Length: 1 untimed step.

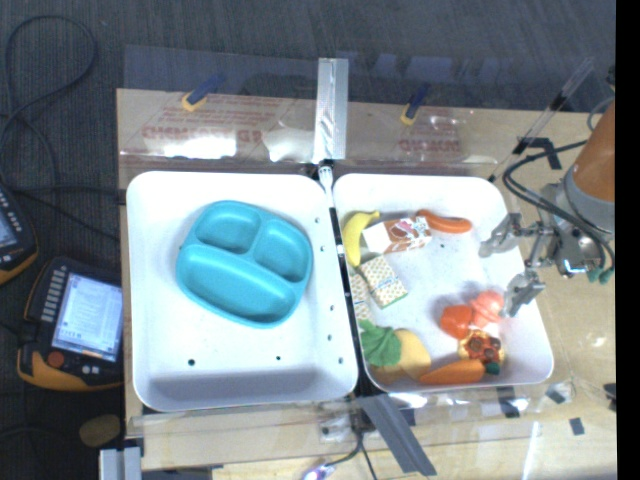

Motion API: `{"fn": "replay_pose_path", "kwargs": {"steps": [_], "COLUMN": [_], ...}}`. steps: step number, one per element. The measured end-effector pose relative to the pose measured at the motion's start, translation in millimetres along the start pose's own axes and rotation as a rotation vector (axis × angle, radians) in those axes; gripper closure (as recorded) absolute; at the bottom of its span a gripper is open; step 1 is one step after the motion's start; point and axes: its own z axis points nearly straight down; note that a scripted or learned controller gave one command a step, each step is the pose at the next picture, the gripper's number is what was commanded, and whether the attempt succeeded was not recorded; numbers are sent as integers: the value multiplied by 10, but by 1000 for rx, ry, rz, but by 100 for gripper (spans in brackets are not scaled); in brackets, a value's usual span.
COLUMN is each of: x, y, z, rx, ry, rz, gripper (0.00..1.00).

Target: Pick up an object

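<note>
My gripper (pixel 510 265) hangs over the right rim of the right bin (pixel 436 186), open, with nothing between its fingers. Its fingertips (pixel 522 293) stand just right of a pink-red round fruit (pixel 488 305) and a red tomato (pixel 458 320). Also in this bin lie a banana (pixel 355 236), a small white carton (pixel 397 234), an orange sausage (pixel 443 223), a checkered box (pixel 383 280), a green leafy piece (pixel 378 346), a yellow fruit (pixel 410 350), a carrot (pixel 455 372) and a dark red item (pixel 482 347).
The left bin (pixel 160 358) holds a blue divided plate (pixel 245 260). A metal divider post (pixel 331 118) stands behind the seam between the bins. Black cables (pixel 530 168) loop near the arm at right. A handheld pendant (pixel 75 318) lies left of the bench.
</note>
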Motion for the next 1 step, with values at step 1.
{"fn": "replay_pose_path", "kwargs": {"steps": [1], "x": [-121], "y": [-178], "z": [1284], "rx": [1], "ry": [-10], "rz": [441], "gripper": [0]}}
